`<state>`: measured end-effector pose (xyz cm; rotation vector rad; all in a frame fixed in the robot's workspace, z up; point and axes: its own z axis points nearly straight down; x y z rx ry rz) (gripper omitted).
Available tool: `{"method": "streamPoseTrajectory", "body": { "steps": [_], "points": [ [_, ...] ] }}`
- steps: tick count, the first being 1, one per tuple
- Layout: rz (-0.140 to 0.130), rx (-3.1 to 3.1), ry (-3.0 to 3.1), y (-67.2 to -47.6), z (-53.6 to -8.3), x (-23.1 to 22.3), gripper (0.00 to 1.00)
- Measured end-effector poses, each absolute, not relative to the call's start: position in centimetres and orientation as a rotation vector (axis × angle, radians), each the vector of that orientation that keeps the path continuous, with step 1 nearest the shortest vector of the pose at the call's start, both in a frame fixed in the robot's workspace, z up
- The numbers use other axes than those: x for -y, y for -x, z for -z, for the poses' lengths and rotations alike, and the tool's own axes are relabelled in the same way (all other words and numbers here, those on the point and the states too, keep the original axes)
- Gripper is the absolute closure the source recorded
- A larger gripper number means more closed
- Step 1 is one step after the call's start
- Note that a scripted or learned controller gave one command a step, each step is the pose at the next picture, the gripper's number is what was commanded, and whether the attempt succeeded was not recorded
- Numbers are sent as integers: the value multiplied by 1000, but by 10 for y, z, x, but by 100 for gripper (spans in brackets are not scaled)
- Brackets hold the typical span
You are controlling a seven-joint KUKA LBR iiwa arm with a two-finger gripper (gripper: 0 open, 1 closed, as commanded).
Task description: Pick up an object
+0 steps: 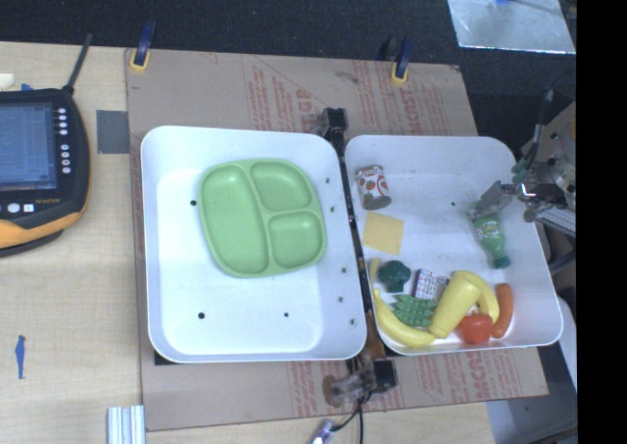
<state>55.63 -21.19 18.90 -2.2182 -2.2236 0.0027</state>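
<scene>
The right bin (441, 163) holds several toy foods. A small red and white can (372, 186) stands at its far left, with a yellow cheese slice (383, 232) just in front of it. Along the front lie a broccoli (394, 274), a small printed box (427, 284), a banana (400, 328), a yellow pepper (458, 299), a tomato (476, 328) and a carrot (504, 307). A green bottle (493, 240) lies near the right wall. My gripper (514, 194) hangs at the bin's right side, just above and behind the bottle.
The left bin (176, 305) holds a green divided plate (262, 216). A teach pendant (39, 168) lies on the bench at the far left. Clamps (335, 123) join the bins at the middle seam.
</scene>
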Motion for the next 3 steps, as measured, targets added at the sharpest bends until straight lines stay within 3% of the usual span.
{"method": "streamPoseTrajectory", "body": {
  "steps": [1, 2, 3],
  "points": [
    [-6, 2225, 2211, -573, -91, 211, 0],
    [-3, 2227, 2214, -606, -92, 175, 0],
    [-5, 2229, 2211, -606, -102, 176, 100]
  ]
}}
